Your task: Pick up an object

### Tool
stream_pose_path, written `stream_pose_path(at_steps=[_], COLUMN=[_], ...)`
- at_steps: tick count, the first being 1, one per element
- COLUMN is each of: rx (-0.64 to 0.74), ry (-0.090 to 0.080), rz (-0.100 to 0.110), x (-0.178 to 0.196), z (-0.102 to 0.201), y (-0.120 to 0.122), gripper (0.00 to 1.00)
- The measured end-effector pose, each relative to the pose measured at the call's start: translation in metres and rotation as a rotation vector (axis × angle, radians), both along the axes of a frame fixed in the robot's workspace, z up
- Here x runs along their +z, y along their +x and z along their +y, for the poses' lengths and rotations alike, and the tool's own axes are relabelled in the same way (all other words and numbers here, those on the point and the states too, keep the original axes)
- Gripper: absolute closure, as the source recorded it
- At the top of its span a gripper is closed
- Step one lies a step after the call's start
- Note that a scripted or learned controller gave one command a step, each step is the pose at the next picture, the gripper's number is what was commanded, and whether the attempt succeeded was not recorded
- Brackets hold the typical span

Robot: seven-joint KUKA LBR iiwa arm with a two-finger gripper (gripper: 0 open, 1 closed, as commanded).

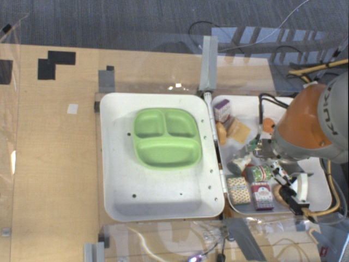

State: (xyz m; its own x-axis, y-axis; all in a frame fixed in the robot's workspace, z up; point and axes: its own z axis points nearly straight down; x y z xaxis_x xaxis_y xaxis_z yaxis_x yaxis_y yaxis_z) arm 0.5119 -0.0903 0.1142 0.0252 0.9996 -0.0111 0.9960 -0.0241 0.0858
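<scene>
My gripper (pixel 265 156) hangs low over the middle of the right bin (pixel 322 200), under the orange wrist band. Just below it lies a small red and green can (pixel 257 173) on its side, close to or touching the gripper. A crumpled silver packet (pixel 239 162) sits to its left. At the bin's front are a patterned box (pixel 238 190) and a dark red box (pixel 263 196). Toward the back are a purple and white cup (pixel 222 111), two tan pieces (pixel 237 130) and a small orange thing (pixel 268 125).
The left bin (pixel 117 192) holds a green divided plate (pixel 166 137). A metal divider (pixel 214 146) runs between the two bins. The arm's body covers the right part of the right bin.
</scene>
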Motion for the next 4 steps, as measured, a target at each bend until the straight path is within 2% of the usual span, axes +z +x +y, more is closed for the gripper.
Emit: stream_pose_path(at_steps=[1,2,3,4], rx=[0.208,-0.163,-0.156,0.082], ry=[-0.023,0.022,0.021,0.009], rz=[-0.003,0.070,0.065,0.081], x=[0.001,-0.025,-0.013,0.072], z=[0.000,-0.001,0.000,0.041], y=[0.001,0.031,0.033,0.096], gripper=[0.00,0.00,1.00,1.00])
